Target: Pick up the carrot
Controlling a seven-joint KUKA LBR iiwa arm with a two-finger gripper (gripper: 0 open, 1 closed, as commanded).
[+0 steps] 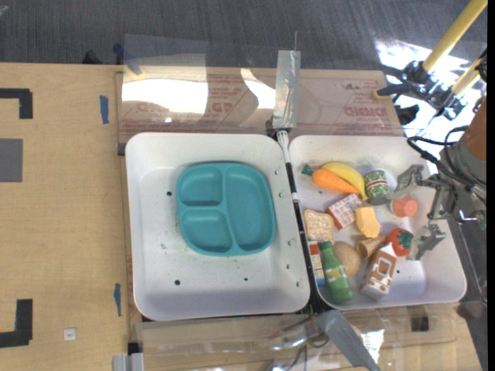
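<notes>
The carrot (331, 179) lies in the right bin (448, 280), near its back left corner, touching the banana (346, 174) just behind it. The claw (427, 207) hangs at the bin's right side with its fingers spread, pinching nothing, well apart from the carrot.

Probable faults:
- The fingers may close on carrot and banana together, or on the banana alone, since the two touch.
- The bin's left wall stands near the carrot's green end and may block a finger.
- The carrot may roll out of a loose pinch.

Count: two white bins; one teal divided plate (226, 207), in the left bin (151, 284); one carrot; one banana; one green bottle (334, 272); one small carton (380, 273). The remaining small toy foods are crowded together, and I cannot count them reliably.
</notes>
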